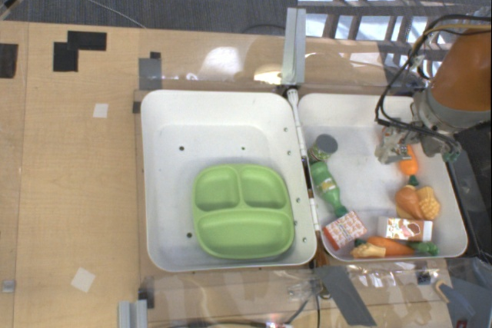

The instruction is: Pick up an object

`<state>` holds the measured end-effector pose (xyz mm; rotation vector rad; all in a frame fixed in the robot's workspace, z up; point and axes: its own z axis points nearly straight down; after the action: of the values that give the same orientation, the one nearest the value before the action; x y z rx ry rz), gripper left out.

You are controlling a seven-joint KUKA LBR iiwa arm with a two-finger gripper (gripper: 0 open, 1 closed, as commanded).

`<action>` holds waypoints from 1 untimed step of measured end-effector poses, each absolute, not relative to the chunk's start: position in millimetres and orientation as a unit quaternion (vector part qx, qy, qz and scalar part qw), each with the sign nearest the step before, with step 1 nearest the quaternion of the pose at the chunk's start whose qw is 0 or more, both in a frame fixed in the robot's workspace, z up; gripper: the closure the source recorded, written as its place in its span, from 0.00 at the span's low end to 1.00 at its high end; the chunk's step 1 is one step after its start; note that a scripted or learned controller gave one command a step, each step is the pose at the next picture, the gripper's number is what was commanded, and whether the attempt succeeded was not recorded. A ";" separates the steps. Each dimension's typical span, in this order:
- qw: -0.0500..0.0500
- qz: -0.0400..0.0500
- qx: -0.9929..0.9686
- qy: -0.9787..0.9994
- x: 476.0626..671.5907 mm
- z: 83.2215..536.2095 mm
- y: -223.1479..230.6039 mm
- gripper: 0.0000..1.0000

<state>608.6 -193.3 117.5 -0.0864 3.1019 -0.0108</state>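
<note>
While pincer (398, 150) grip can't be judged, small orange obj (411, 164) sits beside it.

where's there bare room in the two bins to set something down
Left bin: open floor along the back wall behind the green tray. Right bin: bare patch between the grey disc and end effector. Crowded along its front edge around the carrot.

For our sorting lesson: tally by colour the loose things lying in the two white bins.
Green: 2, sectioned green plastic plate, green plastic bottle
Orange: 3, toy carrot, small orange piece by the jaws, lumpy orange-yellow toy
Red-and-white: 2, small cartons
Grey: 1, round disc
Total: 8
</note>
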 end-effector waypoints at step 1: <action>0.012 -0.003 -0.082 0.997 618.4 247.9 -156.5 1.00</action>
<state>618.4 -156.5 247.9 -0.2565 3.1060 -0.0098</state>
